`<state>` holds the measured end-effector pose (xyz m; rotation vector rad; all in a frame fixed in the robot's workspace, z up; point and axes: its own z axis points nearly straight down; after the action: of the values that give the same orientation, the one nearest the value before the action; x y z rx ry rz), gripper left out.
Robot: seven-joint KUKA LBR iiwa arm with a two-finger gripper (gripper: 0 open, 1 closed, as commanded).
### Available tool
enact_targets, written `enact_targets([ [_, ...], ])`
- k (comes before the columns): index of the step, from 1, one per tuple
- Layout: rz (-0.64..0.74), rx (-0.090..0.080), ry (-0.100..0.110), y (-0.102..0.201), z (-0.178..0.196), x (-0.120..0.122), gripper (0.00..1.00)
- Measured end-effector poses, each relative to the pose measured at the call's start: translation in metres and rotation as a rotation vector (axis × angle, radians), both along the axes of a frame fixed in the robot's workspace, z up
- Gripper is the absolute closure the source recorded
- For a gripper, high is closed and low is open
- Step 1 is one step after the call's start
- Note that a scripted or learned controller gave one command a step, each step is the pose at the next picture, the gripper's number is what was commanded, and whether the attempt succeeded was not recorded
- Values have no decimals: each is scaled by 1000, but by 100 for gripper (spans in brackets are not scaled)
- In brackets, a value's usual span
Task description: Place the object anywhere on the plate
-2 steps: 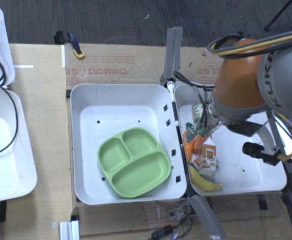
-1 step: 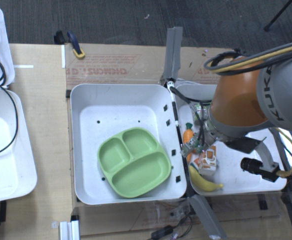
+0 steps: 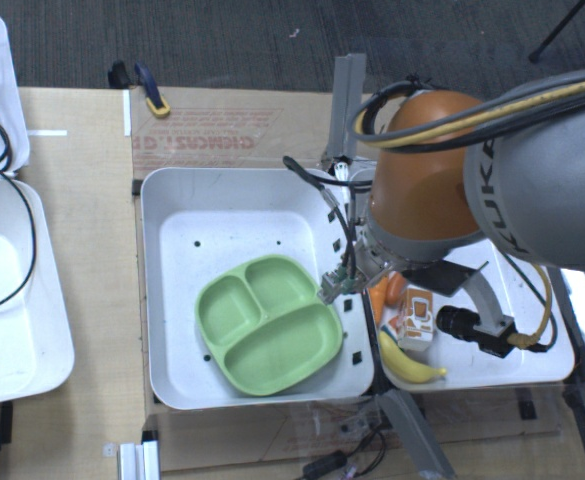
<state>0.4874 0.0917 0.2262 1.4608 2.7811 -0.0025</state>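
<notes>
A light green plate with three compartments lies in the left bin, toward its front right. The arm's orange wrist hangs over the wall between the two bins, and the gripper shows just below it at the plate's right rim. In the right bin lie a yellow banana, a white and orange carton and an orange item, all partly under the arm. The wrist hides the gripper's upper part.
Black cables run along the arm and down into the right bin near a black cylinder. A further white bin with a black cable stands at the left. A blue-handled clamp lies on the cardboard behind the bins.
</notes>
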Motion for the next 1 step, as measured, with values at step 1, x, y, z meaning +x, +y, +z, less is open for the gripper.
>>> enact_targets([
  [1,-94,-1,-1,36,70,-9,100],
])
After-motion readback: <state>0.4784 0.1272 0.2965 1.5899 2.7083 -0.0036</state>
